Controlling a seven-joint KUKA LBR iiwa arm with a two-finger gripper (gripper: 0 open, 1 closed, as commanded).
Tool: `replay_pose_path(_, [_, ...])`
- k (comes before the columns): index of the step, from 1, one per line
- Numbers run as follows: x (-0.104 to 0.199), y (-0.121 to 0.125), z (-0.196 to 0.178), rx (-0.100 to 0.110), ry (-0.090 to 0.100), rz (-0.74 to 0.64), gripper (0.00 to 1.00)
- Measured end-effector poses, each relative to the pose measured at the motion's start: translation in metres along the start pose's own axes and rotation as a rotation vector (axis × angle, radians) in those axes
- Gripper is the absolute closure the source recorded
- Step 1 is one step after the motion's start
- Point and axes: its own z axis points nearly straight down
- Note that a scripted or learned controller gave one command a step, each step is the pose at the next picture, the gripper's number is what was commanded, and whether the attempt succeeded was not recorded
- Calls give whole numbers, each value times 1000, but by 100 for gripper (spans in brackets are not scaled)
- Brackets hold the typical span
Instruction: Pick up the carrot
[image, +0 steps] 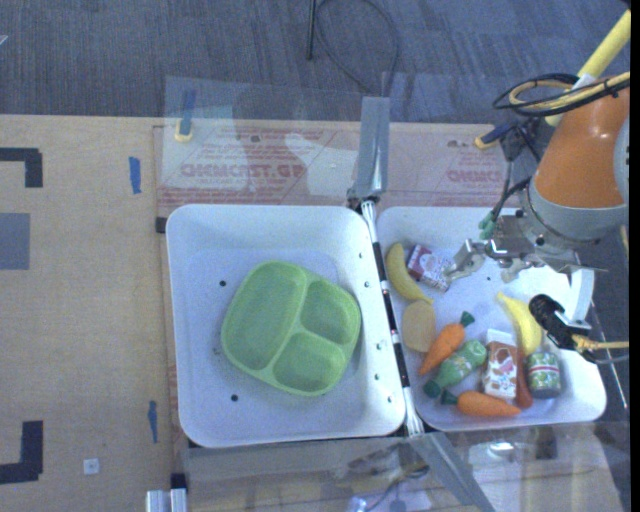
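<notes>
An orange carrot (442, 347) with a green top lies at a slant in the middle of the right bin (592, 400), its leafy end pointing up and right. A second orange carrot-like piece (487, 405) lies flat near the bin's front edge. My gripper (466, 259) hangs over the back half of the right bin, just right of a red and white packet (430, 266) and well above and behind the slanted carrot. Its fingers stand open with nothing between them.
The right bin also holds a banana (400, 273) by the left wall, a tan oval piece (419, 325), a green bottle (458, 366), a juice box (500, 370), a small can (545, 372) and a yellow banana (522, 320). A green divided plate (290, 327) lies in the left bin (190, 250).
</notes>
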Motion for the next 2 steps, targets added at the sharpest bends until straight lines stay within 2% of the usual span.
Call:
replay_pose_path(1, [-6, -42, 113, -12, -3, -310, 0])
replay_pose_path(2, [-9, -41, 104, -18, -7, -306, 100])
